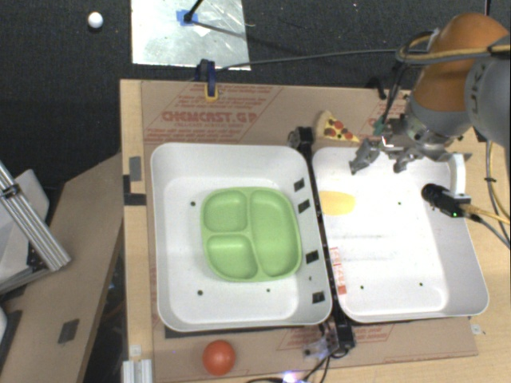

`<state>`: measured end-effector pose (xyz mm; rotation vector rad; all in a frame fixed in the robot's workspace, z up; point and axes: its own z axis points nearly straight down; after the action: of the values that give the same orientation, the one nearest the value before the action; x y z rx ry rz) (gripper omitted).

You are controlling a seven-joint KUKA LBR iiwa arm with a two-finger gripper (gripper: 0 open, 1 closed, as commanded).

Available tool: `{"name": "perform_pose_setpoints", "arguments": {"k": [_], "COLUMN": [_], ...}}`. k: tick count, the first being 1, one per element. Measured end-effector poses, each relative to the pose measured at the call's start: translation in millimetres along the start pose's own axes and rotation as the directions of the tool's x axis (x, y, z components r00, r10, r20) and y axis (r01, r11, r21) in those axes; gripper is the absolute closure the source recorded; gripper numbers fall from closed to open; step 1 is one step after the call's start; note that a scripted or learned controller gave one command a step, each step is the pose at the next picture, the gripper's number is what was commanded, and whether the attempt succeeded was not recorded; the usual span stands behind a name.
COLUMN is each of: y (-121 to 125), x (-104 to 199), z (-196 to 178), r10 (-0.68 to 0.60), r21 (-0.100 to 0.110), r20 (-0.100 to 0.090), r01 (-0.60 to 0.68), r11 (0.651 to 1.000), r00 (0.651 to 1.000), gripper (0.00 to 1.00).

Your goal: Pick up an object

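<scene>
Two shallow white bins sit side by side on the desk: a left bin (pixel 172 214) and a right bin (pixel 447 270). One green divided tray (pixel 251 233) has three compartments. One yellow object (pixel 336 204) lies in the right bin. One toy pizza slice (pixel 337 128) and one orange-red ball (pixel 219 357) lie outside the bins. One blue clamp (pixel 207 76) grips the desk's far edge. One small white ball (pixel 96 20) lies on the dark backdrop.

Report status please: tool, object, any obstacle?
Tool open, holding nothing, above right bin far edge. Yellow object lies in that bin, near left wall. Nothing between them.
</scene>
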<state>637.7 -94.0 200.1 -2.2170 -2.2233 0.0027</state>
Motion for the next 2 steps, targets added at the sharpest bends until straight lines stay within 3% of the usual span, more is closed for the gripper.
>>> {"name": "perform_pose_setpoints", "arguments": {"k": [2], "y": [7], "x": [1], "z": [112], "r10": [0.001], "r21": [-0.001], "r20": [0.0], "r01": [-0.001], "r11": [1.0], "r00": [1.0], "gripper": [0.0]}}
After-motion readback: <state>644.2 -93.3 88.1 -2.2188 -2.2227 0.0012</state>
